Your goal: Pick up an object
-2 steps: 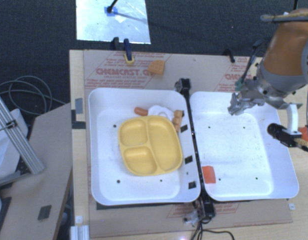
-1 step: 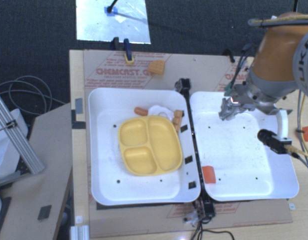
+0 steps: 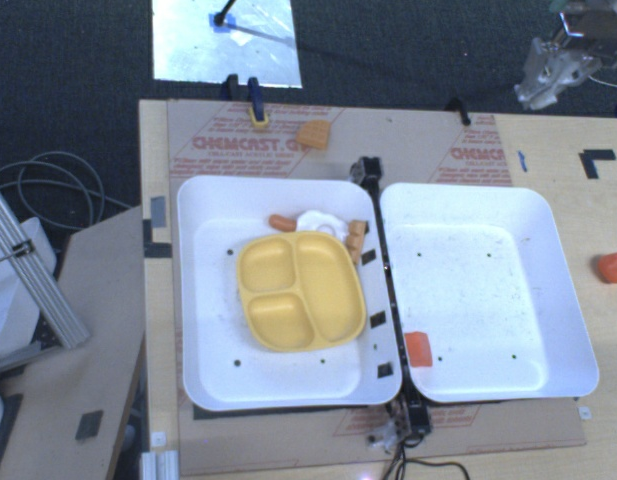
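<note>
"CHEMCAST" is printed in red on the counter (image 3: 408,143) above both bins. The tool (image 3: 548,73) is seen at the upper right, well apart from the bins; its opening cannot be told. A yellow divided plate (image 3: 300,292) lies in the left bin (image 3: 203,268), and an orange block (image 3: 418,348) rests at the lower left edge of the right bin (image 3: 548,268), whose floor is otherwise open.

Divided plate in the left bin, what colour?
Yellow; the divided plate shows clearly in the camera view.
</note>
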Action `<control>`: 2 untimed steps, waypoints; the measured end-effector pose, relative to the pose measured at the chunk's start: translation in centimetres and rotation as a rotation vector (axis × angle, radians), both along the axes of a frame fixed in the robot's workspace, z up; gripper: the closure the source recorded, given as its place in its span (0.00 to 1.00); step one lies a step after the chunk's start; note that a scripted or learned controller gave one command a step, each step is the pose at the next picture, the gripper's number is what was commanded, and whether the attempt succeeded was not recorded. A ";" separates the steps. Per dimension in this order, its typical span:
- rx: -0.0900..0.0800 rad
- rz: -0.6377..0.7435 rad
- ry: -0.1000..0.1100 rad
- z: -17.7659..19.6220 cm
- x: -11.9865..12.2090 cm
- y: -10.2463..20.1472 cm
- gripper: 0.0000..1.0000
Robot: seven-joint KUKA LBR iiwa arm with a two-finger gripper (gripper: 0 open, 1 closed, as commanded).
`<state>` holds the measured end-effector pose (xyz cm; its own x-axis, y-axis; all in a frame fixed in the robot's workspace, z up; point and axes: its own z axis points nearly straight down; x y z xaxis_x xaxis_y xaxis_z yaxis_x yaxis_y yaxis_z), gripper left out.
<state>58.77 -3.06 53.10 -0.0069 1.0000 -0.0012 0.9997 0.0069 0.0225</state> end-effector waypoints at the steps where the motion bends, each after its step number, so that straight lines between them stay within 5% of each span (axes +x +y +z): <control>1: 0.001 -0.002 0.019 -1.0 -0.1 0.0 0.00; 2: 0.001 -0.010 0.015 0.7 -9.9 -4.2 0.00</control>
